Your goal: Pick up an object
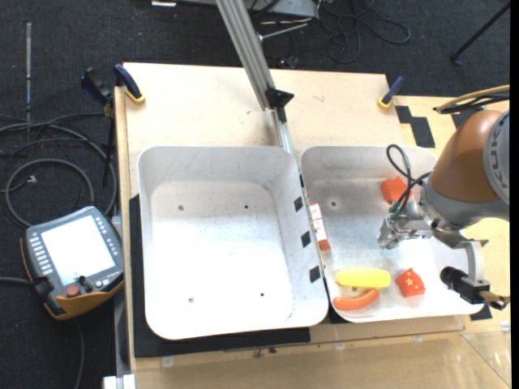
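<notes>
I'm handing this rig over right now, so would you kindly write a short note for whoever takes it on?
Hand: low over the right bin, nothing visibly between its fingers; I cannot tell whether it is open or shut.
Things, all in the right bin: orange block just behind the hand, yellow piece, orange curved piece and red block near the front edge.
Done: nothing picked up.
Left: grasp one object and lift it.
</notes>
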`<state>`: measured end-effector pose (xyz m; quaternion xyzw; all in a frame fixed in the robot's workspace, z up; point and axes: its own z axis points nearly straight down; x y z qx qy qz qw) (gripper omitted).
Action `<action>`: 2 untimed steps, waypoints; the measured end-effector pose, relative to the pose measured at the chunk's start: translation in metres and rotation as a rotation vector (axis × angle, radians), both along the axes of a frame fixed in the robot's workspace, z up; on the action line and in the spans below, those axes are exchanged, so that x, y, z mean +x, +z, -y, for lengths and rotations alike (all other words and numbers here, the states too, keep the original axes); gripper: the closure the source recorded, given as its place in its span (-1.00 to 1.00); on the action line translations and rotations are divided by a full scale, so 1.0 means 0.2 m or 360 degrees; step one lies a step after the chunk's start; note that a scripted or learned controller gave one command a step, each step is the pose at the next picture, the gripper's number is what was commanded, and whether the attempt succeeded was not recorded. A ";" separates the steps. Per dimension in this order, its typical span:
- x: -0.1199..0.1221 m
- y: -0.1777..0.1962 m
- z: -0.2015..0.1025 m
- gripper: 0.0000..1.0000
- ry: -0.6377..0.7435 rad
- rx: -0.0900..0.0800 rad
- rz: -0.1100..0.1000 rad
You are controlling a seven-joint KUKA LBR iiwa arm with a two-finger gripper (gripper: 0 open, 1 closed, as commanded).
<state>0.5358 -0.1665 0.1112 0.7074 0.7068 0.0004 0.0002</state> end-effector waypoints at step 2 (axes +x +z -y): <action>0.06 0.62 -0.01 1.00 0.0008 -0.0004 0.0011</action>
